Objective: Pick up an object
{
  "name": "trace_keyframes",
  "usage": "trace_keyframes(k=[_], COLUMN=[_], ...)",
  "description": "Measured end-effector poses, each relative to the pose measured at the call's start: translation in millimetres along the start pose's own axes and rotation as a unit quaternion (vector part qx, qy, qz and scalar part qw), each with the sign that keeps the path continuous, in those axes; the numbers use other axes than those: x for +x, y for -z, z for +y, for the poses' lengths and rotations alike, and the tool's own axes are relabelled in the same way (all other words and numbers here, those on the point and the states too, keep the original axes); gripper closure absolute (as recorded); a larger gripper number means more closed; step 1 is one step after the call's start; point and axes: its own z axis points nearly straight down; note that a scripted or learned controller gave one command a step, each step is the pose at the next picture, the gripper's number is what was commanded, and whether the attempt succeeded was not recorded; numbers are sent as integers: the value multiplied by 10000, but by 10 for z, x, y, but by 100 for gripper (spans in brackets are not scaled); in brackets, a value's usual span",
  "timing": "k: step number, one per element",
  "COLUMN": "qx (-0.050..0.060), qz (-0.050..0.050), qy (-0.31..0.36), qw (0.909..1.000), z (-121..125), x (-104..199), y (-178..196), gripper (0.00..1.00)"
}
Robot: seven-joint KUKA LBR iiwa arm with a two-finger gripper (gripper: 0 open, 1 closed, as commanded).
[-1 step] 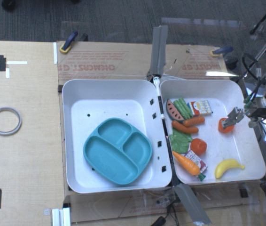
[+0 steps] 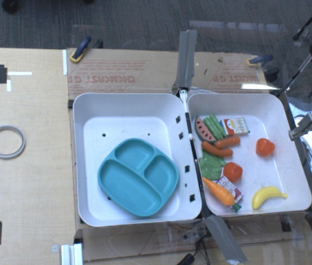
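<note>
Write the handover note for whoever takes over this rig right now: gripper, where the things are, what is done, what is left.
Gripper: I cannot see it over either bin, so its state is unknown.
Right bin: toy food, all lying loose. Banana at the near right, tomato alone mid-right, carrot, watermelon slice and small carton crowded along the left wall.
Left bin: a teal divided plate.
Done: nothing lifted yet.
Left: pick one thing; the tomato or banana looks easiest, standing apart.
</note>
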Motion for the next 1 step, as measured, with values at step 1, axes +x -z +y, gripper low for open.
trace_keyframes(k=[1], qx=[-1], qz=[-7], qy=[8], qw=[10000], z=[15], x=[-3], y=[85], gripper=[100])
